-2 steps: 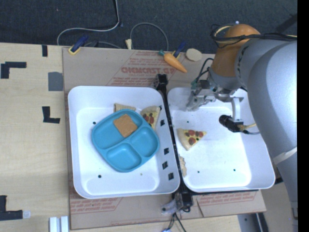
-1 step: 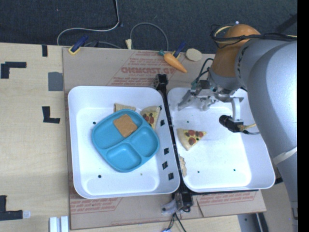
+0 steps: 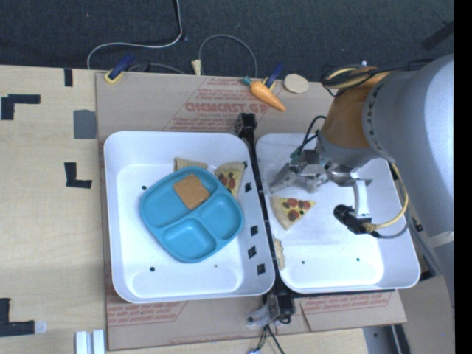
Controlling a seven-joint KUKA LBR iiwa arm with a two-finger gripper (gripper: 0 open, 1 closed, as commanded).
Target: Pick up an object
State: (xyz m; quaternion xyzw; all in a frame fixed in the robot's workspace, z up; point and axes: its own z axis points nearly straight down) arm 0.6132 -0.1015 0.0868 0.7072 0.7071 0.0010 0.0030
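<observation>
Hovering low in the right bin (image 3: 369, 271), my gripper (image 3: 289, 177) sits just above the pizza slice (image 3: 293, 209), fingers spread and holding nothing. I judge it is lined up to drop onto that slice, which lies flat near the divider.
</observation>
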